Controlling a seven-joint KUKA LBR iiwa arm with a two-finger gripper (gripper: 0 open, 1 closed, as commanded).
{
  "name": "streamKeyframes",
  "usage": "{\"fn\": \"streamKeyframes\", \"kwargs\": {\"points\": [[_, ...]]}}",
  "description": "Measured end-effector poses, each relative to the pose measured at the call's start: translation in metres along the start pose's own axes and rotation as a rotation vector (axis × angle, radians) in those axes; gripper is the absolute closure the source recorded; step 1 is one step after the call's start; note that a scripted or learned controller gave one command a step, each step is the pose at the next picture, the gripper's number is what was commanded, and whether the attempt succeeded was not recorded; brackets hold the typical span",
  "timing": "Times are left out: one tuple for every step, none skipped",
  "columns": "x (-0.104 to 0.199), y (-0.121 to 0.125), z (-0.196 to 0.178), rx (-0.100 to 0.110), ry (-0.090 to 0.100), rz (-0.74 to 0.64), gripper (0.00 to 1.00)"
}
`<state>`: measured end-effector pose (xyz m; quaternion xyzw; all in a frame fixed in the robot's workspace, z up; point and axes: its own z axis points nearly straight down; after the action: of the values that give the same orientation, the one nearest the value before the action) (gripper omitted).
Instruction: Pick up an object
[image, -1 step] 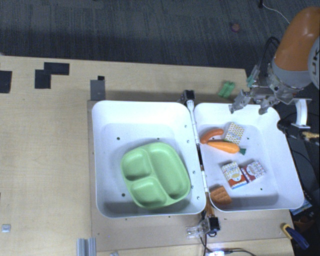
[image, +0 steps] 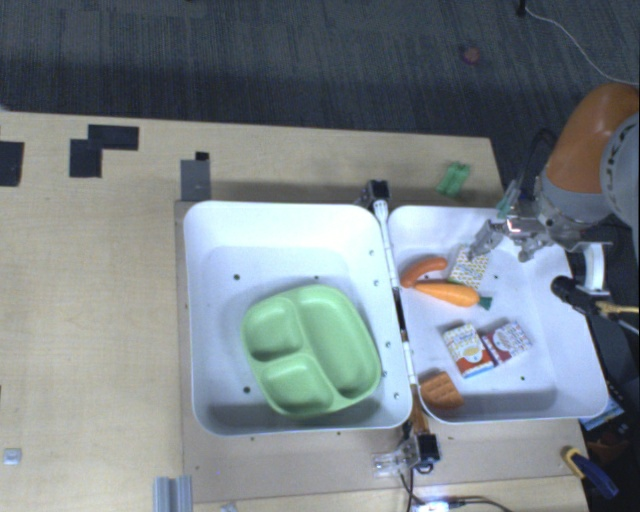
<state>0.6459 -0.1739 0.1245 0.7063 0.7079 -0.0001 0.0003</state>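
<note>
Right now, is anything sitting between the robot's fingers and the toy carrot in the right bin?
Partly. A small patterned packet lies just under the gripper, touching the carrot's upper side. The hot dog lies beside the carrot, farther left.

We read this as robotics lab: pale wood counter (image: 90, 330) carrying two white bins (image: 290, 225), black tape marks (image: 100, 148) left of bins, loose cables (image: 425, 470) below bins, dark carpet beyond counter.
</note>
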Motion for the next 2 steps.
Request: {"fn": "streamKeyframes", "kwargs": {"points": [[0.045,-0.006,0.039,-0.004,0.000,-0.003,0.00],[0.045,-0.004,0.028,-0.009,0.000,-0.004,1.00]]}}
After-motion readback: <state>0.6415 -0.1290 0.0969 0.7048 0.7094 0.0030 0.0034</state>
